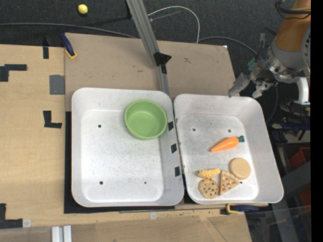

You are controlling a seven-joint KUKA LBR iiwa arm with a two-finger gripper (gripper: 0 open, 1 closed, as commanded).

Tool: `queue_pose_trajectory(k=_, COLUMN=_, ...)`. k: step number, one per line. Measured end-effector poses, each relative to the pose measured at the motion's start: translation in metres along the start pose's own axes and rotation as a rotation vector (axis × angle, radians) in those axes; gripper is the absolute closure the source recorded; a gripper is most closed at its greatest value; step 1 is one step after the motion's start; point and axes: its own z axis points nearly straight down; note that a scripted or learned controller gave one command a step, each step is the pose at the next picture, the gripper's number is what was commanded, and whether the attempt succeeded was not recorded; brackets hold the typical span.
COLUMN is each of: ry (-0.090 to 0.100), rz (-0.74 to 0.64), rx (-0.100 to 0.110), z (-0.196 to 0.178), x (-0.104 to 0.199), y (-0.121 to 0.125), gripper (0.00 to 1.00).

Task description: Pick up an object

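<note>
The right bin (202,110) holds an orange toy carrot (225,143) near its middle right. Below the carrot lies a round tan cookie (240,168). A small corn piece (209,173), a dotted round cracker (207,187) and a pizza-like wedge (227,182) cluster at the bin's front. A green bowl (146,119) stands in the back right of the left bin (86,150). My gripper (249,84) hangs above the right bin's back right corner, well away from all the objects. Its fingers (237,86) are spread with nothing between them.
A slanted metal pole (146,29) with a black clamp crosses behind the bins. White and black cables (186,14) trail over the dark floor at the back. A yellow ball (83,8) lies on the floor at the far left.
</note>
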Motion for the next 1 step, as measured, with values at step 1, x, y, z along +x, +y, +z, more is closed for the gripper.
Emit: queue_pose_trajectory(k=1, ry=-0.001, rz=0.001, rx=-0.001, z=0.0502, x=-0.0073, y=-0.0053, gripper=0.00)
